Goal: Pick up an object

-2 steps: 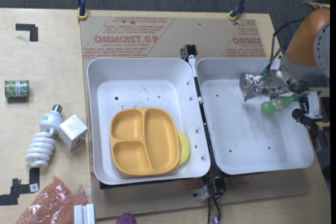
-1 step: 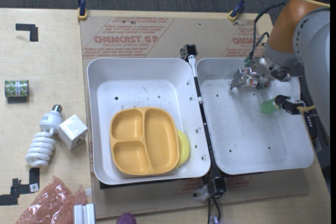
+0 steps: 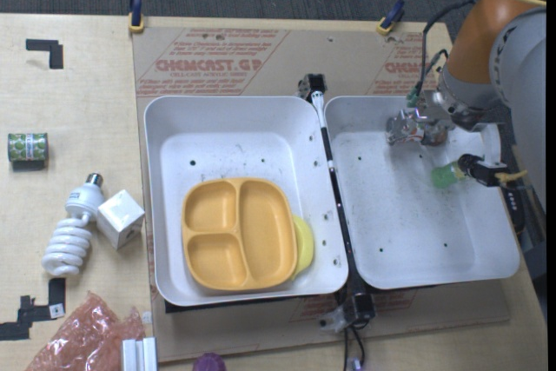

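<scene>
Two white bins sit side by side on the tabletop (image 3: 78,100). The left bin (image 3: 165,187) holds an orange divided plate (image 3: 239,233) with a yellow sponge (image 3: 303,243) tucked at its right edge. In the right bin (image 3: 417,248) a small green object (image 3: 447,176) lies near the far right wall. The pincer (image 3: 408,130) hangs over that bin's far end, just beside the green object. Left of the bins lie a light bulb (image 3: 69,235), a white cube (image 3: 121,217) and a green can (image 3: 28,149).

Glossy plastic yellow tray (image 3: 239,232), smooth white bins (image 3: 165,187)

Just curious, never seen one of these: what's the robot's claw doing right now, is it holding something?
Claw: over the right bin, nothing seen in its grip; open or closed cannot be told. A small green object lies nearby.
</scene>
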`<move>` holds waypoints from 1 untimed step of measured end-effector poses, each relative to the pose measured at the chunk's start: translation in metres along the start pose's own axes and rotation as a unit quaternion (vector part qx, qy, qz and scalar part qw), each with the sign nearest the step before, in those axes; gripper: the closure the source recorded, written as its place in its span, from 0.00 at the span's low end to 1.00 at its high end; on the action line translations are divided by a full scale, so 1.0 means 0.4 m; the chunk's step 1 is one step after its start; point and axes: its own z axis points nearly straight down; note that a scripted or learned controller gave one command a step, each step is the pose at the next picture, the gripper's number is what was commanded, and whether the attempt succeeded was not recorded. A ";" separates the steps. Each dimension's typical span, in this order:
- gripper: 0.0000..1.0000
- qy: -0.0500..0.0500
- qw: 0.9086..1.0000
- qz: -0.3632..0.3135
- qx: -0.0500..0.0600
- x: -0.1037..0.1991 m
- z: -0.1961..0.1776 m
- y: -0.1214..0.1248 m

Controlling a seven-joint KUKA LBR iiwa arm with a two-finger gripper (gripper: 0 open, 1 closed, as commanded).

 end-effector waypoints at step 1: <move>1.00 0.002 1.000 0.002 0.002 0.168 -0.183 -0.082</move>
